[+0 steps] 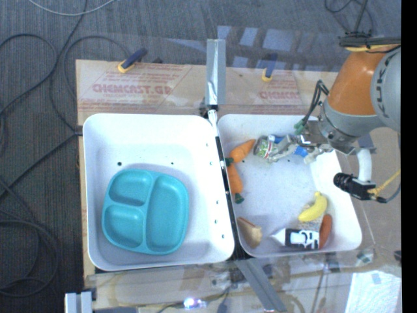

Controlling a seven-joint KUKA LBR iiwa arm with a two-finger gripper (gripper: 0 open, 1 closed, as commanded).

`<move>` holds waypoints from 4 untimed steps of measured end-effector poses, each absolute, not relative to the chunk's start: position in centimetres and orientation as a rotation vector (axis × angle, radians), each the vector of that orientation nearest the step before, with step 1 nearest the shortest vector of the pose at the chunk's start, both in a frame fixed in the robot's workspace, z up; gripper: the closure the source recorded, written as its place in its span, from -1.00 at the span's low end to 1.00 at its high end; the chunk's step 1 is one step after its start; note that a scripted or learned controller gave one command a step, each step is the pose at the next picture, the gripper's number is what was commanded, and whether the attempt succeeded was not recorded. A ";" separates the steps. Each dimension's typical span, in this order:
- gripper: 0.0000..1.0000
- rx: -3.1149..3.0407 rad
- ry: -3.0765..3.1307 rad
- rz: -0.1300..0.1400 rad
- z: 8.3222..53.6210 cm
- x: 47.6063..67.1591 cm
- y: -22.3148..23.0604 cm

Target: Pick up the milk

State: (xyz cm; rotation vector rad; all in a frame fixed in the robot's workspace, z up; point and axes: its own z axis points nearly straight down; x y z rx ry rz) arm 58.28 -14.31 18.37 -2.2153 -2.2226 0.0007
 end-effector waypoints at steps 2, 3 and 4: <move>-1.00 -1.995 -2.428 0.000 13.8 60.9 -19.0; -1.00 -1.913 -2.493 0.000 15.4 66.9 -20.6; -1.00 -2.308 -2.131 0.003 15.6 62.6 -21.1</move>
